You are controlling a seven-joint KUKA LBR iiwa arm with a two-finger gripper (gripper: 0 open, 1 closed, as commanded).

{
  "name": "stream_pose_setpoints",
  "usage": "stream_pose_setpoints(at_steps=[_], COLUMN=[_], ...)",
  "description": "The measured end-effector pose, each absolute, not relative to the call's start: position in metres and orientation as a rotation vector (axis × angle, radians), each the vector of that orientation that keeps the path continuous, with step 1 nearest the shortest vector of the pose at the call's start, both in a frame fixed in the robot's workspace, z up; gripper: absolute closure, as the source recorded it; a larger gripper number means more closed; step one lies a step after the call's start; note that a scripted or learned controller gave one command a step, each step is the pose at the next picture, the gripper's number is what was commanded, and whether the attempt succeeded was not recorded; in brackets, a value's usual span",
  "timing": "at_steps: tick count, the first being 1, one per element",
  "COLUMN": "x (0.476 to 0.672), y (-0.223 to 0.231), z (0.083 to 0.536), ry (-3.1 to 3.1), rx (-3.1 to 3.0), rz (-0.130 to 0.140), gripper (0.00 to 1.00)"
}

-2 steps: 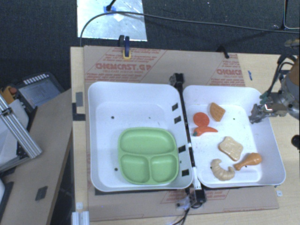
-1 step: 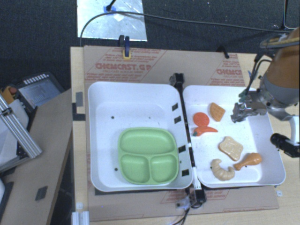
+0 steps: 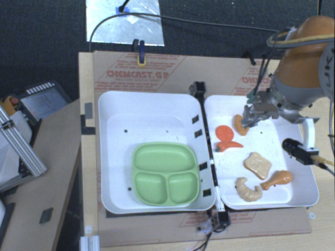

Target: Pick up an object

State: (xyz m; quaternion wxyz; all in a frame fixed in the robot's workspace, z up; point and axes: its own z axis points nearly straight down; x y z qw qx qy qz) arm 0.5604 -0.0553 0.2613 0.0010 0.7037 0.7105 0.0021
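In the right bin (image 3: pixel 309 190) you have five toy foods: a small tan-orange piece (image 3: pixel 240 125) at the far side, an orange-red round piece (image 3: pixel 225 133) just near-left of it, a flat red-orange piece (image 3: pixel 229 146) close beside that, a slice of toast (image 3: pixel 258 164) toward the middle, and a croissant (image 3: pixel 248 189) and a drumstick (image 3: pixel 277 179) at the near edge, lying just beside each other. The gripper (image 3: pixel 252 115) sits low over the far part of this bin, right at the tan-orange piece and seemingly touching it on its right side; you cannot tell from this angle whether the piece is actually grasped or merely beside the tool. The grey arm with its orange band (image 3: pixel 309 35) comes in from the right. In the left bin (image 3: pixel 110 140) a green divided plate (image 3: pixel 166 173) with three compartments lies toward the near right. Both bins rest on a cardboard sheet (image 3: pixel 172 72) printed in red; the far-left print reads roughly "CHEMCAST", with a mirrored print to the far right too blurred to read. A yellow clamp (image 3: pixel 140 54) grips the far edge
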Motion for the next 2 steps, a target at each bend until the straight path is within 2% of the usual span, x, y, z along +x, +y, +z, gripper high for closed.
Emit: stream_pose_setpoints(at_steps=[1,2], x=[0.569,0.59], y=[-0.004,0.055], z=[0.251,0.242], ry=[2.232,2.232], rx=[2.211,2.209], rz=[0.004,0.005], gripper=[1.0,1.0])
